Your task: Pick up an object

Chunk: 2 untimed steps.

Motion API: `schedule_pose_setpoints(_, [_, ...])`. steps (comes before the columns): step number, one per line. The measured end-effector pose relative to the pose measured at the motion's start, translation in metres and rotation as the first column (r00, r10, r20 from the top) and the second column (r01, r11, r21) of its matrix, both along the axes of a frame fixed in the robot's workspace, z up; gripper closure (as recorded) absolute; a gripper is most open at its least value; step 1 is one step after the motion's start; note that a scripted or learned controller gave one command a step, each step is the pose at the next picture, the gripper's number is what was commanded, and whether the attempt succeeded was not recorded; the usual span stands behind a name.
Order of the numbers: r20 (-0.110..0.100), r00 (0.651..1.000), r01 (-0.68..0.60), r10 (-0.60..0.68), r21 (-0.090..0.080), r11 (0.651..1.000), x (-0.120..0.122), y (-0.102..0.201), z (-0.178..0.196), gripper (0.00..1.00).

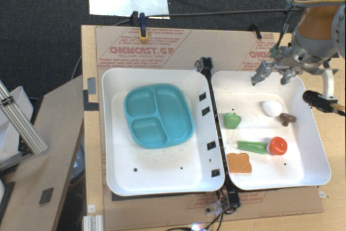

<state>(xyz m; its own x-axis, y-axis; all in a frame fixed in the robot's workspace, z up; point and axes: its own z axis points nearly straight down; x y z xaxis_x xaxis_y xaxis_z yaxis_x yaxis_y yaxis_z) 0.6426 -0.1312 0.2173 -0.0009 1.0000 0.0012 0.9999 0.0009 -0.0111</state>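
1. Camera view looked down on my bench [162, 43], with the left bin [116, 170] and right bin [313, 162] touching along a black centre seam.
2. I saw the arm [324, 8] reaching in from the right, its gripper [273, 77] above the right bin's far edge, near its far right corner.
3. Its two fingers [259, 75] were spread apart with nothing between them.
4. A teal tray [158, 114] with three compartments lay tilted in the middle of the left bin.
5. In the right bin, a white egg [271, 108] sat closest to the gripper, toward the far right corner.
6. A small brown piece [287, 118] lay just beside the egg, on its right and slightly nearer the front edge; I could not tell whether they touched.
7. A green pepper [232, 120] sat near the bin's left edge, about midway along it.
8. A green stick [252, 146] lay flat toward the front, its right end touching a red tomato [278, 145].
9. An orange toast slice [238, 163] lay near the front left corner of the right bin, just in front of the stick.
10. Cardboard sheeting [173, 46] covered the bench under both bins, with a blue-and-yellow clamp [142, 27] at its far edge.
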Motion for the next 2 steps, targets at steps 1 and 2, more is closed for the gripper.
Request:
schedule_pose_setpoints(1, [0.013,1.000,-0.002,0.002,-0.002,1.000,0.003,0.000,0.008,0.00])
schedule_pose_setpoints(2, [0.010,1.000,-0.002,0.002,-0.001,1.000,0.001,0.003,-0.053,0.00])
